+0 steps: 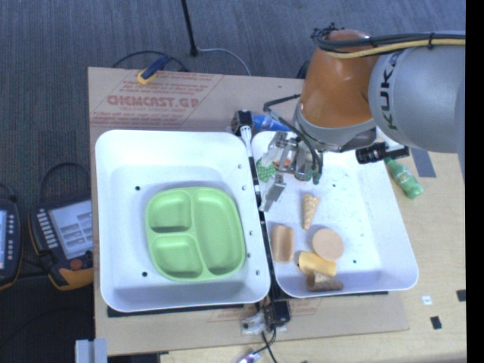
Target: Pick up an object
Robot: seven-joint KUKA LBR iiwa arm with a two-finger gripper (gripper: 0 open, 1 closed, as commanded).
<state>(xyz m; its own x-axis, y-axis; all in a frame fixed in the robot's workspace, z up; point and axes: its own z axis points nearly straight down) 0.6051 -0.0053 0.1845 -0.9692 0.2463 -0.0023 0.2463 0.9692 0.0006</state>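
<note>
You have nothing lifted yet: the gripper hangs low over the right bin, and I cannot tell its grasp. The nearest candidate, a tan cone, lies just below it, with a round disc beyond, both still resting on the bin floor.

My own grey arm carries black letters "KUK", cut by the orange band. The brown board under my bins reads, in red, roughly "CHEMCAST GP".
</note>
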